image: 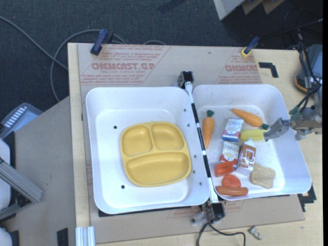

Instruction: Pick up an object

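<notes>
The right bin (287,152) holds several toy foods. A carrot (208,128) lies by the divider and a second orange carrot (247,117) lies further back. A blue and white carton (233,129) stands beside a yellow piece (251,135). Below them are a small white carton (229,150), a red and white carton (247,157), a red piece (225,168), a sausage (232,191) and a tan bread slice (262,176). My gripper (273,131) reaches in from the right, low over the bin, its tip just right of the yellow piece.
The left bin (102,111) holds a yellow divided plate (155,152). A black rail (197,137) with clamps separates the two bins. Blue and yellow clamps (100,41) hold the cardboard at the bench's far edge.
</notes>
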`<state>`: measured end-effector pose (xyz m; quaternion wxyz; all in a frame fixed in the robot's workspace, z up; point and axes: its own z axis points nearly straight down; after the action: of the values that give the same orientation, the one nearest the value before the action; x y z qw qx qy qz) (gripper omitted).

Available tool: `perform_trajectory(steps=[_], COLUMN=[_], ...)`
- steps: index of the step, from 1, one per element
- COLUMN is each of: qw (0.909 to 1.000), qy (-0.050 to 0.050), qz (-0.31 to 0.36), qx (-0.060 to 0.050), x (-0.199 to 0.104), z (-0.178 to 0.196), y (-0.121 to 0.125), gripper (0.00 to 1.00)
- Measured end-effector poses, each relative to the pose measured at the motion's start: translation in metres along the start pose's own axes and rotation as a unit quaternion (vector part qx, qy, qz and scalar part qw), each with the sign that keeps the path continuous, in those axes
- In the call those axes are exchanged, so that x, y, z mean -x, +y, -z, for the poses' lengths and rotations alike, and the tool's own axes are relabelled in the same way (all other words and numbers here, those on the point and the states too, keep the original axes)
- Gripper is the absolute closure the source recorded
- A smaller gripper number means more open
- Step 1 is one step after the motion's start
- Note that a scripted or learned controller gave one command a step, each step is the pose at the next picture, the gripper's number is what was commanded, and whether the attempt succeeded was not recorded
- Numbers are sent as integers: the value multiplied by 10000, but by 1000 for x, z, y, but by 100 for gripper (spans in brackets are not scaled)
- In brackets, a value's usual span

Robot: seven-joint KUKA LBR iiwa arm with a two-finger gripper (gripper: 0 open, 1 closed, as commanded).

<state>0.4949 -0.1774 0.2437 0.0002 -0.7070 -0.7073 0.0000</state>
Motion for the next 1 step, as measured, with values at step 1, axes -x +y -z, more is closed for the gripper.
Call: perform_trajectory(steps=[1], qw=[9999], qy=[-37], qz=[4], qx=[99], x=[-28], z=[-143], y=[73], gripper=[0])
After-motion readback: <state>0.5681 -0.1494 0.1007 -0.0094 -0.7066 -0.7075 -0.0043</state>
